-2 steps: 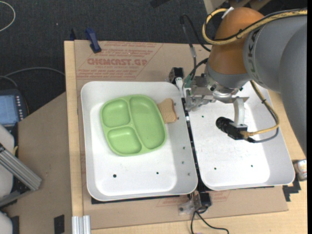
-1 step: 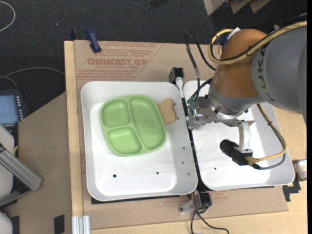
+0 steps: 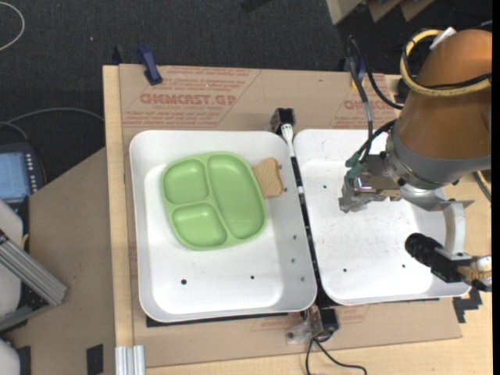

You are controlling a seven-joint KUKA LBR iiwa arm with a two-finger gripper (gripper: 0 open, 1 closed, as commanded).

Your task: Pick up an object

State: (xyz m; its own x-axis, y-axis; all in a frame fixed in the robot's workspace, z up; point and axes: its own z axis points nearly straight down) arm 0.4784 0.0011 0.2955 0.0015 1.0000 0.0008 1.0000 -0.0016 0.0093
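The claw (image 3: 358, 196) hangs over the right bin (image 3: 336, 280); whether it is wide or narrow I cannot tell. The nearest thing to pick, a tan block (image 3: 269, 177), lies in the left bin (image 3: 156, 280) against the green tray (image 3: 213, 200), leftward across the divider.

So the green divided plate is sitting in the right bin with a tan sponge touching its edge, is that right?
Not quite. The camera view shows the green divided plate in the left bin, not the right one. The tan sponge does touch its edge.
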